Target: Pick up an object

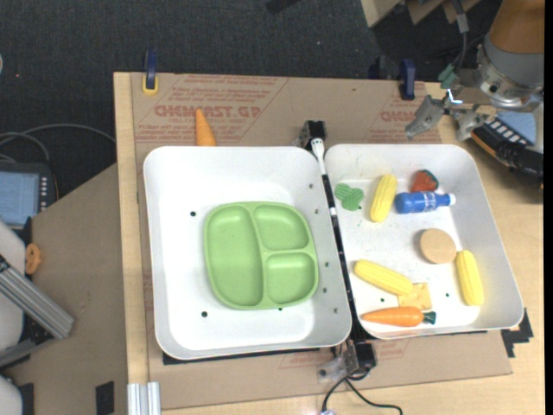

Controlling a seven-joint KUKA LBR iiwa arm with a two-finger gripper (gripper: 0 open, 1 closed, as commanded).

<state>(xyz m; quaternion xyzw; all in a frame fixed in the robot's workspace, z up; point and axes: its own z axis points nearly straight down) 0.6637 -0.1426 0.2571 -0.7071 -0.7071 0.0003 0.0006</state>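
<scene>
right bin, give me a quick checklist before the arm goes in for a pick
1. Things to pick lie in the right bin: ok, among them a blue bottle, a carrot, a round wooden disc and three corn cobs.
2. Target free of neighbours: ok for the blue bottle's middle; not ok for the lower corn cob, which touches a small yellow piece.
3. Gripper above the bin: not ok, it sits past the far rim.
4. Finger opening: cannot tell.
5. Path down into the bin: ok, nothing stands over it.
6. Gripper carrying nothing: cannot tell.
</scene>
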